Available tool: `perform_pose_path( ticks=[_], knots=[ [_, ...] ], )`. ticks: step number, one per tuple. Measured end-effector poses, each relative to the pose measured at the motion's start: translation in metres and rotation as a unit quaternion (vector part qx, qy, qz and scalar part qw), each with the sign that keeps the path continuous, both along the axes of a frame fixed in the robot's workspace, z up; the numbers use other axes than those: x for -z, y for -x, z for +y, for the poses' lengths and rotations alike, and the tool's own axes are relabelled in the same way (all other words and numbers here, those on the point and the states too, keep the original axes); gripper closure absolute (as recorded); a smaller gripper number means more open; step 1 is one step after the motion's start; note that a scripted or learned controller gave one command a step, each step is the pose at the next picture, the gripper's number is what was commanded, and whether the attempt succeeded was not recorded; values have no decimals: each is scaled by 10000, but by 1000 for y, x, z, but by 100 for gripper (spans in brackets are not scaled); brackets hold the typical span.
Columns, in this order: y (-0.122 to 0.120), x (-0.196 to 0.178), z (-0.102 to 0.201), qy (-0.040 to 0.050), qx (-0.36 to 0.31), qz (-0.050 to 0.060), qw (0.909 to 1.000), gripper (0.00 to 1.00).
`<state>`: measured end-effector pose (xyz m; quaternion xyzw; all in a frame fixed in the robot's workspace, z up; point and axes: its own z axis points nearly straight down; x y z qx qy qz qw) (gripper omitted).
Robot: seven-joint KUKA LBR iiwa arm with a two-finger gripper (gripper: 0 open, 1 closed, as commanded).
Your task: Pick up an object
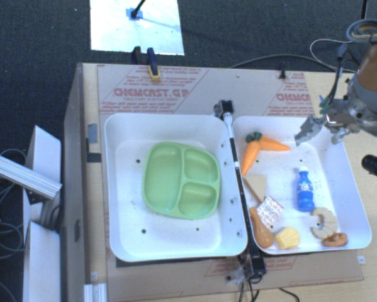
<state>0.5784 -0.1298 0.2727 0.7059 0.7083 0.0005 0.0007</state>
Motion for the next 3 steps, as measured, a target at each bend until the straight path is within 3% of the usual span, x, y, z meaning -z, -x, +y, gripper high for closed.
perform_pose_path(
  ticks=[2, 3],
  knots=[
    [-14, 187, -42, -2, 12, 16, 10000, 0],
    [7, 188, -45, 0, 11, 3, 10000, 0]
  ],
)
